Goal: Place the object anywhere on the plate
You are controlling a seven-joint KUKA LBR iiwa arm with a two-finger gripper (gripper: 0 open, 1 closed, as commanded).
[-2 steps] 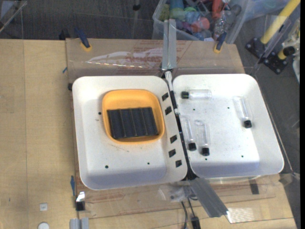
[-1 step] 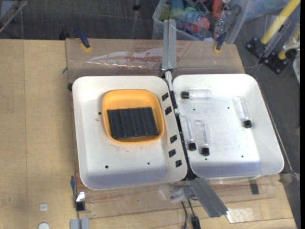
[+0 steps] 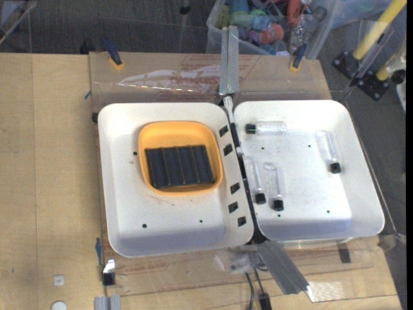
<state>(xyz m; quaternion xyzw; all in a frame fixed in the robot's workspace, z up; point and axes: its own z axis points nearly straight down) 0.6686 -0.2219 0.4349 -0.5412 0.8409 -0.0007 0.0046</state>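
Note:
An orange plate (image 3: 150, 136) with rounded corners sits in the left white bin (image 3: 122, 212). A black ribbed rectangular object (image 3: 179, 166) lies flat on the plate, covering most of its middle. In the right white bin (image 3: 310, 208) lie several clear plastic tubes with black caps: one near the top left (image 3: 264, 128), one at the right (image 3: 328, 150), and two side by side at the lower left (image 3: 272, 186).
A metal divider strip (image 3: 229, 70) runs between the bins at the back. A clear container of colourful toys (image 3: 271, 11) stands behind the bench. Blue clamps (image 3: 114, 58) hold a transparent sheet at the back edge. Wooden tabletop surrounds the bins.

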